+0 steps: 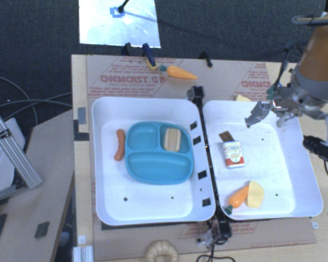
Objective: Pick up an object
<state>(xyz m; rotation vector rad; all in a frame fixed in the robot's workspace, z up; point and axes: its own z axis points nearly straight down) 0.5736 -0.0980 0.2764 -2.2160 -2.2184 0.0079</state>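
Note:
My gripper (270, 117) hangs over the far part of the right bin (295, 168), open, with nothing between its fingers (257, 115). Below and left of it lie a small brown block (226, 136) and a red and white box (233, 154) on the bin floor. Near the bin's front edge an orange carrot (238, 197) touches a yellow cheese wedge (255, 194).
The left bin (106, 162) holds a blue divided plate (156, 153) with a slice of bread (172, 140) in one compartment, and a sausage (119, 144) beside it. Another carrot (177, 72) lies on the cardboard behind the bins. Black clips run along the divider between the bins.

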